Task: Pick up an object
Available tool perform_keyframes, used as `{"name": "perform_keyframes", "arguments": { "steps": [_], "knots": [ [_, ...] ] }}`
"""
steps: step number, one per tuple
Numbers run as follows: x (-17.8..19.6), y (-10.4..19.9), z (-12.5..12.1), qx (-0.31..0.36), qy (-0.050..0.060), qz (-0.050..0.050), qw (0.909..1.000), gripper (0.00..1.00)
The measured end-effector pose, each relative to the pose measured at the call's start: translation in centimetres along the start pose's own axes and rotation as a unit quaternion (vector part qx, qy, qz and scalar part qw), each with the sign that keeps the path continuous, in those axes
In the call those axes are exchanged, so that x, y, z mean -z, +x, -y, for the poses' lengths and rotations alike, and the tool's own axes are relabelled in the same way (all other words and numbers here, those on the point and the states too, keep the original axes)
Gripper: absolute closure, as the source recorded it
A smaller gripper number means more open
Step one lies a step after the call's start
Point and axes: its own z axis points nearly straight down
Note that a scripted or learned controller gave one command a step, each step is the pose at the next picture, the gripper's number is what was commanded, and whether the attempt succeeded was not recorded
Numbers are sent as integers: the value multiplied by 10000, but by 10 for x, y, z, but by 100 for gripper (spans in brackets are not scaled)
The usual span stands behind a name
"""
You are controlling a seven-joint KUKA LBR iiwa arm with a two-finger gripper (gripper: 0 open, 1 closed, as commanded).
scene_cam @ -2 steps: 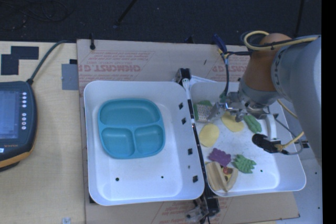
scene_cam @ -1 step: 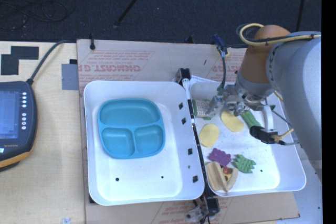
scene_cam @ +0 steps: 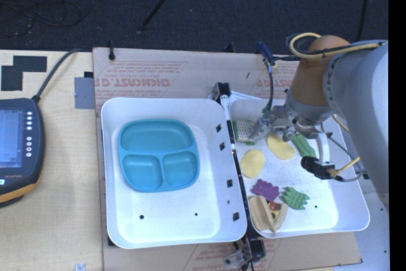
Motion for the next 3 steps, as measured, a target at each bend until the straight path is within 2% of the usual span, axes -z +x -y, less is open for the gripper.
{"name": "perform_keyframes", "arguments": {
  "steps": [1,2,3],
  "knots": [
    [1,9,12,-2,-10,1,10000,0],
    [-11,23,-16,79,107,-135,9998,0],
    [-11,24,-14,81,122,-137,9998,0]
  ]
}}
